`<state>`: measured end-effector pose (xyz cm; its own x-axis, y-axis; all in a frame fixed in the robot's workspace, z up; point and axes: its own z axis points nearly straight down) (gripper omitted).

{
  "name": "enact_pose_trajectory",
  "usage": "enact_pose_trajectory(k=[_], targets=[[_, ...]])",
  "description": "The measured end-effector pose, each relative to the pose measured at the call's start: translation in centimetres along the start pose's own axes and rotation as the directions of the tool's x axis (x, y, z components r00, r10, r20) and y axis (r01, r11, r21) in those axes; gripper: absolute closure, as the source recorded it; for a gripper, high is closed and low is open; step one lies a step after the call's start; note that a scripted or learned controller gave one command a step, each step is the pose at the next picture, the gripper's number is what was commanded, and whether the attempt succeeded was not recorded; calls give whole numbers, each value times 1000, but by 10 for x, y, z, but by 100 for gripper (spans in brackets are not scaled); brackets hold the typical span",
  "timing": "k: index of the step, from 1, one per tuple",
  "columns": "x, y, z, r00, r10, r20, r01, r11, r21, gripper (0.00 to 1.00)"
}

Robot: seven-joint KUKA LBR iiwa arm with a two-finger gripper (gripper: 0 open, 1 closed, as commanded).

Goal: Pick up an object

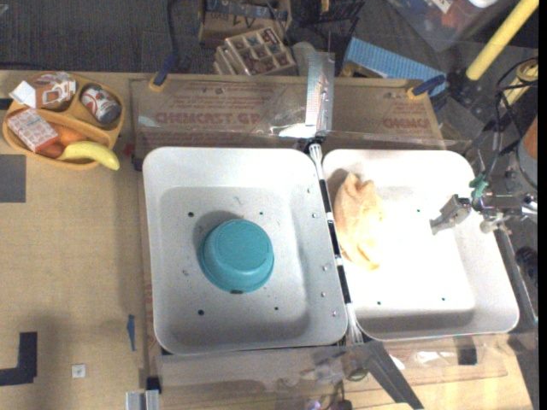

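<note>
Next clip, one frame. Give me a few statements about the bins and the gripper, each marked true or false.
1. The teal bowl lies in the left bin. True.
2. The pale yellow cloth-like object lies in the left bin with the bowl. False: it lies in the right bin, near its left wall.
3. The gripper is over the right bin. True.
4. The gripper holds the bowl. False: it is apart from it, over the other bin.
5. A banana lies in the tray left of the bins. True.

Wooden bench (68, 254), two white bins (171, 186), fruit tray (17, 131)
</note>
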<state>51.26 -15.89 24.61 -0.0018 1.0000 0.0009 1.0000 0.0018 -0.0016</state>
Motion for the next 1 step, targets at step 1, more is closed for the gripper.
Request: enact_pose_trajectory(k=[1], targets=[[64,14,129,998,59,1,-59,998,0,0]])
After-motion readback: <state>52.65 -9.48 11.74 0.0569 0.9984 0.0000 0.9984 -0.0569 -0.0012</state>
